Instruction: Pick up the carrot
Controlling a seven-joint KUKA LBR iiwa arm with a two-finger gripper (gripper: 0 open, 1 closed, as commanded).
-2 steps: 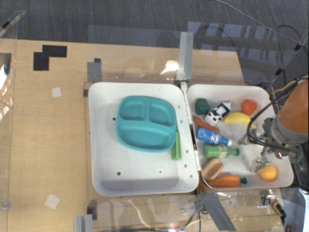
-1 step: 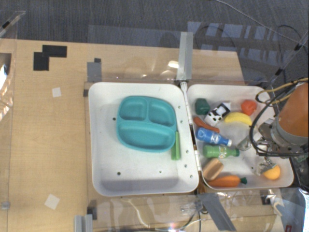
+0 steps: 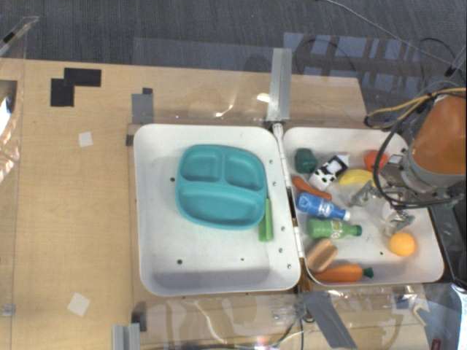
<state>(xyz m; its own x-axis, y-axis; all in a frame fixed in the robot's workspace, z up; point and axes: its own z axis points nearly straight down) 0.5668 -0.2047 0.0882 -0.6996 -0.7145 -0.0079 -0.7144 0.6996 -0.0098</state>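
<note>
Grey carpet runs along the far side of my view, and nearer lies the wooden bench [image 3: 66, 217] with its two white bins side by side. On my screen the left bin [image 3: 157, 261] holds a teal divided tray [image 3: 221, 186], with a slim green stick-like item [image 3: 265, 220] lying just beside the tray's right edge. The right bin [image 3: 430, 265] is crowded: a dark green piece [image 3: 304, 157] at its far left, a black-and-white toy [image 3: 330, 168] next to it, a yellow lemon-like piece [image 3: 355, 178], something red [image 3: 375, 159] partly hidden behind the arm, a blue bottle [image 3: 319, 207], a green bottle [image 3: 333, 230], a bread-roll shape [image 3: 321, 254] and an orange ball [image 3: 402, 245]. The carrot [image 3: 341, 273] lies on its side along the near wall of the right bin, its green tip pointing right, just near of the bread roll and well left of the orange ball. The arm [image 3: 440, 146] comes in from the right over the far right part of that bin, and the gripper [image 3: 387, 203] hangs between the lemon piece and the orange ball, apart from the carrot. Whether the fingers are spread or closed I cannot tell from this slant; nothing shows clearly between them.
</note>
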